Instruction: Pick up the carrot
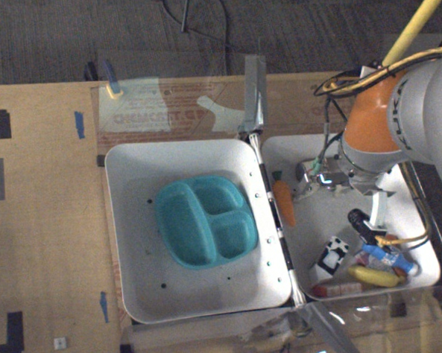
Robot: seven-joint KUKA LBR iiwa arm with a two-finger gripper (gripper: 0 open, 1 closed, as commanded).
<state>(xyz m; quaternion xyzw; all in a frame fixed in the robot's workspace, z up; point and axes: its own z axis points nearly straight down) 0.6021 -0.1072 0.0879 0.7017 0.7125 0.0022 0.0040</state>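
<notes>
Carrot (284, 203) centre-right of frame, lying vs left wall of right bin (425, 271). Prob light, stiff, smooth; grab mid-body across width. Gripper (311, 180) just right of it, open/shut state can't tell.

A teal divided plate (207, 229) lies mid-frame in the left white bin (123, 170); a banana (376, 276) and a black-and-white toy (332, 255) sit lower right in the right bin (294, 149)

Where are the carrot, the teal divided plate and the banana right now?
carrot (284, 203): camera view, middle of its orange body, right bin's left wall.
teal divided plate (182, 245): camera view, its lower-left rim, left bin.
banana (376, 276): camera view, middle of its yellow body, right bin's near corner.
</notes>
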